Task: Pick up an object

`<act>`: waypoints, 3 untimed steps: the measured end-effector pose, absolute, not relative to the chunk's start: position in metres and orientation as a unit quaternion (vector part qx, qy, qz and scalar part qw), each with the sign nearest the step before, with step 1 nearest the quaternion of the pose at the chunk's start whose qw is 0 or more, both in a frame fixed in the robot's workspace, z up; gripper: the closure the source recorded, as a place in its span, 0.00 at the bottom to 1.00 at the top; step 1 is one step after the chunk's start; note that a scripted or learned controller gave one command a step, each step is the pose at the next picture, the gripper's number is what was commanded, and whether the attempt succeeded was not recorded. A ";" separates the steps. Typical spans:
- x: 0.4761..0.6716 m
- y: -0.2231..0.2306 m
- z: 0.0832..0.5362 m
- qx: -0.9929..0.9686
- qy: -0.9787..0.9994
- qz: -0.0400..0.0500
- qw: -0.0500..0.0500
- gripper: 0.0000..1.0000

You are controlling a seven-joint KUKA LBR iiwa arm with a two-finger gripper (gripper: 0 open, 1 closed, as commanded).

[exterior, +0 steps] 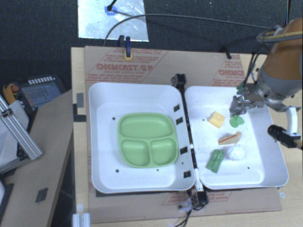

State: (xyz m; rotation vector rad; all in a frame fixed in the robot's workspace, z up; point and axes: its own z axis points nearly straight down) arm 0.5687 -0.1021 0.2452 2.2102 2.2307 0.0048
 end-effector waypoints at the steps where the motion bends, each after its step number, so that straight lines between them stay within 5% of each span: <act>1: 0.579 -0.052 0.250 0.704 0.710 0.001 0.001 1.00; 3: 0.587 0.051 0.222 0.704 0.710 0.001 0.000 1.00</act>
